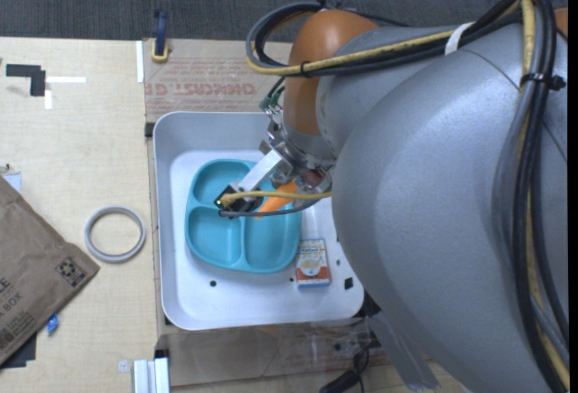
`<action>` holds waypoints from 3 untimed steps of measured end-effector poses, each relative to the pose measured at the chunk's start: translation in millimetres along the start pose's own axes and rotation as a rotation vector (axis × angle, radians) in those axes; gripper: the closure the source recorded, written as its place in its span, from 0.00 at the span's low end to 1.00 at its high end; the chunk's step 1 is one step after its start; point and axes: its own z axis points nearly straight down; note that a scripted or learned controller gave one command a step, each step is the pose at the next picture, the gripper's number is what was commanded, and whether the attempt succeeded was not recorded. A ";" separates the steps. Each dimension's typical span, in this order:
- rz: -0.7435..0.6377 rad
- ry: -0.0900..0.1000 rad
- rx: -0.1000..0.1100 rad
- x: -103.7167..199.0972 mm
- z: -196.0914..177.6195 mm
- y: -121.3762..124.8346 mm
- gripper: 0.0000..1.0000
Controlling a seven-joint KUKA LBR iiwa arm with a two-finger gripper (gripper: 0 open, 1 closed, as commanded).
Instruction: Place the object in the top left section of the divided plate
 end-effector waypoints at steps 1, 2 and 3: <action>0.371 0.004 0.000 21.2 37.5 -44.6 1.00; 0.370 0.004 0.000 21.2 37.6 -44.8 0.00; 0.376 0.001 -0.001 19.9 29.0 -42.6 1.00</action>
